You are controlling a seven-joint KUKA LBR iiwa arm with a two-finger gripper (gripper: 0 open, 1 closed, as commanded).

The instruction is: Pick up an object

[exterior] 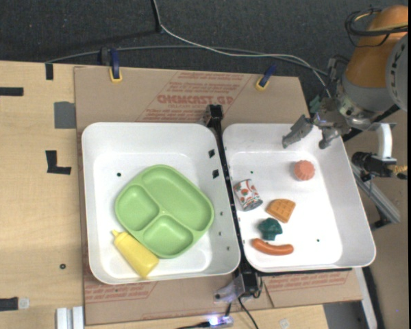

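My gripper hangs over the far edge of the right bin, its two grey fingers spread open with nothing between them. Below it in that bin lie a pink round piece, a small printed can, an orange waffle piece, a dark green broccoli piece and a red sausage. The pink piece is the closest to the gripper, a little toward the front of it.
The left bin holds a green divided plate and a yellow bottle at its front left corner. A black divider runs between the bins. Cables cross the dark area behind the bench.
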